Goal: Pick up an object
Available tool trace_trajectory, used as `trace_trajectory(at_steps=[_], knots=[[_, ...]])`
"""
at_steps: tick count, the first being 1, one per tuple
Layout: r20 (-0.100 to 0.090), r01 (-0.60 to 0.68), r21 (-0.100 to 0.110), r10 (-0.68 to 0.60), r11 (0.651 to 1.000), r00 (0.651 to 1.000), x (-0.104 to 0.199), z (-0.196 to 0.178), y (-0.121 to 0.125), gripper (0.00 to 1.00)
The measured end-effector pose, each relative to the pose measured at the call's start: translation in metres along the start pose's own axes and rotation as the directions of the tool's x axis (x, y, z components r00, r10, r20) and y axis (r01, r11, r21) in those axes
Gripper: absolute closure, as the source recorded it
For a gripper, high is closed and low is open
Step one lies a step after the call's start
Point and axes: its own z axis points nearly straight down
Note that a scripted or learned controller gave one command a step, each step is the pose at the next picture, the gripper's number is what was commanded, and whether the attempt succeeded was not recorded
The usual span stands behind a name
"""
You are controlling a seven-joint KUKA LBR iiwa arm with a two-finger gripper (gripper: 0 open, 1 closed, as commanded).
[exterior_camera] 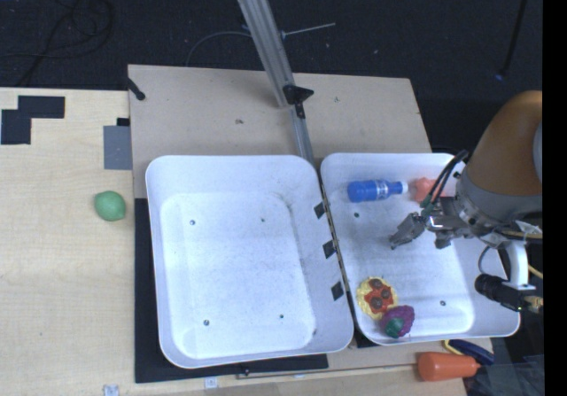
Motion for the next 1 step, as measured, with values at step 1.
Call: trace_trajectory(at_steps=[1], knots=[[0.000, -0.001, -0.001, 0.001, 1.000, 1.000, -0.0093, 0.0560, -0.0023, 0.00]])
